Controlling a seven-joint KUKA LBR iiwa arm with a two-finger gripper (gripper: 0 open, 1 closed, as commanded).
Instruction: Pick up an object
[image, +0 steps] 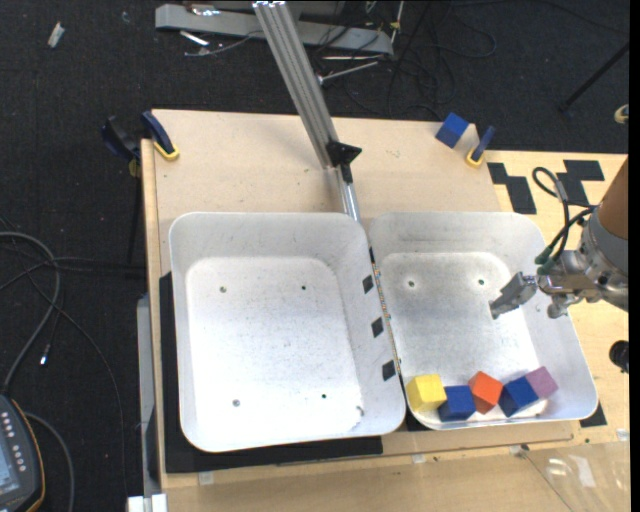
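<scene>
Gripper (527, 296) of the arm (606, 240) hangs over the right bin (452, 236), right of centre frame; whether it is open or clenched cannot be told. Yellow (427, 389), blue (458, 402), orange (486, 390), second blue (519, 395) and purple (541, 381) blocks line that bin's lower edge.

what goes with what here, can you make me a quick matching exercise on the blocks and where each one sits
Things:
1. yellow block
2. orange block
3. purple block
4. blue block on the bench

Places:
A. right end of the row in the right bin
B. outside both bins, by the bench's far edge
C. left end of the row
D. middle of the row, between two blue blocks

Pairs: 1-C, 2-D, 3-A, 4-B
</scene>
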